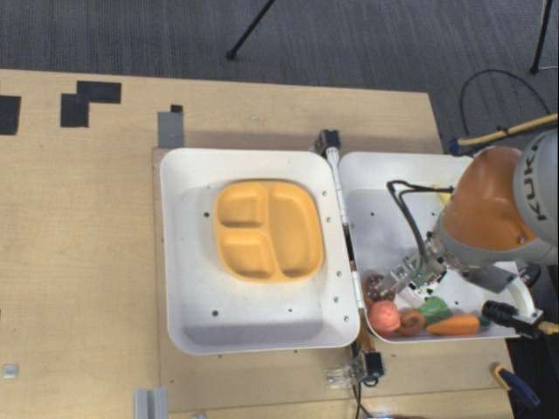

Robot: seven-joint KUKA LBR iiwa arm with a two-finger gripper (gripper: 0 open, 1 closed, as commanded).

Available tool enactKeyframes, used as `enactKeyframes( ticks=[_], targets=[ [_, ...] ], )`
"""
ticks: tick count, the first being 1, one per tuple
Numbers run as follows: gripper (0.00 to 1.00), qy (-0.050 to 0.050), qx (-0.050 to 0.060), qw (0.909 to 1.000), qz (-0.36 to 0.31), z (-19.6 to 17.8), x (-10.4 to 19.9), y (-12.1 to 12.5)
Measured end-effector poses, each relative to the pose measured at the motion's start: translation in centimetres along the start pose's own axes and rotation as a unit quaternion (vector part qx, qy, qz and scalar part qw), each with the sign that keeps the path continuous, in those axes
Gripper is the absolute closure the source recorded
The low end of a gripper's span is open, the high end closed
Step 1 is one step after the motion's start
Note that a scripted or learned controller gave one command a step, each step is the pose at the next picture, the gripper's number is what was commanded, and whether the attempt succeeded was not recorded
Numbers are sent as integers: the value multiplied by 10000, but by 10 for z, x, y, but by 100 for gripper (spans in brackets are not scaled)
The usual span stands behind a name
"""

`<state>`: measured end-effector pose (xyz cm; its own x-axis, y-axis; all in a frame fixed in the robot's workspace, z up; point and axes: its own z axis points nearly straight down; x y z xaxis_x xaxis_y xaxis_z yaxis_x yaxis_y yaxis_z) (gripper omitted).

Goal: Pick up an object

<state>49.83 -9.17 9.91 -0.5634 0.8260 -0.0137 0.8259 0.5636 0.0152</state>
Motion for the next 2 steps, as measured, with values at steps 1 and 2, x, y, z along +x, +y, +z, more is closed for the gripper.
enactKeyframes(
  ticks=[1, 2],
  targets=[
    [100, 51, -4, 10000, -7, -11, 2, 3],
    [0, 52, -2, 10000, -4, -11, 2, 3]
  ],
)
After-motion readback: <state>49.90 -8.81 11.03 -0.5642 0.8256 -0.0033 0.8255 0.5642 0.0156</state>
